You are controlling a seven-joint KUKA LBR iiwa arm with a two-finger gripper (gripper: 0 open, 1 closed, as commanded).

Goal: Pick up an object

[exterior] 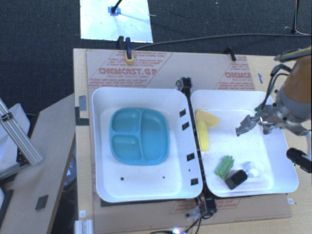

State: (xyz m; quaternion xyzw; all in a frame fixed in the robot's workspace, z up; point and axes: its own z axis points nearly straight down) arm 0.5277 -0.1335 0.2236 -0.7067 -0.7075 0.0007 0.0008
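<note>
Blue divided plastic tray (140,135); ribbed yellow corn (203,134).

Arm (298,89) cut off by right edge; upper links out of frame. Gripper (245,126) small and blurred, finger state not readable. Black part (300,159) at right edge cut off, identity unclear. Small clear item (251,169) beside black block (236,179) too faint to identify. Grey rail (17,133) at left edge cut off.
</note>
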